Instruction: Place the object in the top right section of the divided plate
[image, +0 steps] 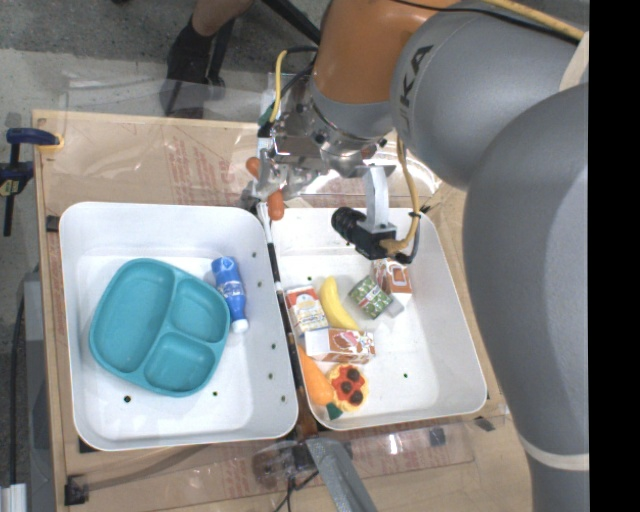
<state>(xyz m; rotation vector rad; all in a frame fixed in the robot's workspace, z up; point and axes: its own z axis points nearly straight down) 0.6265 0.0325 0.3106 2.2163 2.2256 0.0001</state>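
Two white bins side by side: left bin (75, 240) with teal divided plate (150, 320), blue bottle (229, 290) lying just beside plate's right rim, outside all sections. Gripper (272, 190) above far end of seam between bins, small orange piece (275, 207) directly below; jaws' state impossible to tell

Vantage: looking down at a slant from above the wooden bench (150, 150).
Coverage: taking in both shallow white plastic bins (170, 425) side by side.
Nearness: the large grey arm (510, 200) is looming closest, entering from the right.
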